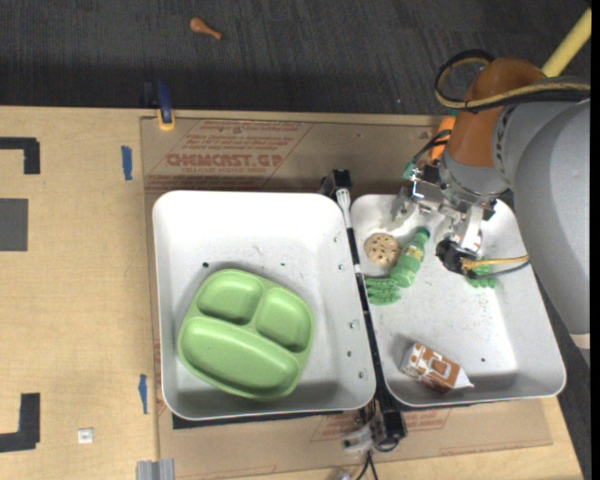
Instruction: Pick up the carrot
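Far to the left of the claw, the left bin (253,225) holds 1 thing: a green plate (246,330) with 3 sections, lying low and left of the claw and well apart from it.

A small orange piece with a thin tail, which looks like the carrot (204,28), lies up and far left of the claw. It is on the dark floor past the top edge of the bench, outside both bins.

The right bin (487,328) touches the left one along a black seam. In its upper left part a round tan biscuit (380,247) sits just left of and a little below the claw. A frilly green leaf (382,289) lies lower still, against the bin's left wall. A green bottle-shaped toy (408,266) with a tan top slants up from the leaf toward the claw, and its top end is just beside the claw's lower left.

The claw (436,214) hangs over the top of the right bin on the grey arm with its orange band. I cannot tell how far open it is, and nothing can be seen in its grip.

An orange-and-white packet (433,366) lies well below the claw, near the bin's bottom wall. A small green scrap (483,274) sits just right of and below the claw.
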Robot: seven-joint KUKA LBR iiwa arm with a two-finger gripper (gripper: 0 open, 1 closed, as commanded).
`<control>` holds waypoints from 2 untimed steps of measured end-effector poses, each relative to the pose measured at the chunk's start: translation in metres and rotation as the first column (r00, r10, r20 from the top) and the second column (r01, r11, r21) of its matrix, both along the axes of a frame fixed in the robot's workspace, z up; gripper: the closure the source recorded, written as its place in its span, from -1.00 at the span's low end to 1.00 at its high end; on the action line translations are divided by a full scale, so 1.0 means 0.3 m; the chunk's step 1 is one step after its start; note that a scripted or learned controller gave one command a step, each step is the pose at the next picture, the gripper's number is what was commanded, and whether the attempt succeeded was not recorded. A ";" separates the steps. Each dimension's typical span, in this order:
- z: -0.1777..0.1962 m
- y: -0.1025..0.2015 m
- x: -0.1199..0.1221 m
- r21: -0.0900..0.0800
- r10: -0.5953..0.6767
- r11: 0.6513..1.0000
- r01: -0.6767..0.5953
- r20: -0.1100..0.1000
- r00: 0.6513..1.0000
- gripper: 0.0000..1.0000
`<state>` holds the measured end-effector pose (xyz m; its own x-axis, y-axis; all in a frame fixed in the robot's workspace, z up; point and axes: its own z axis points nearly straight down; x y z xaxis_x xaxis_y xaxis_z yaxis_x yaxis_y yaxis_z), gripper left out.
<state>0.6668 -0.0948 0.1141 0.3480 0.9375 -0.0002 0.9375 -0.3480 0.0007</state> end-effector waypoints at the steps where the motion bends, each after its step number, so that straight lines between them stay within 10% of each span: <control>1: 0.000 0.000 0.000 0.000 0.000 1.000 0.000 0.000 1.000 -1.00; 2: 0.139 -0.250 -0.009 0.001 -0.119 0.993 0.119 -0.001 0.993 -1.00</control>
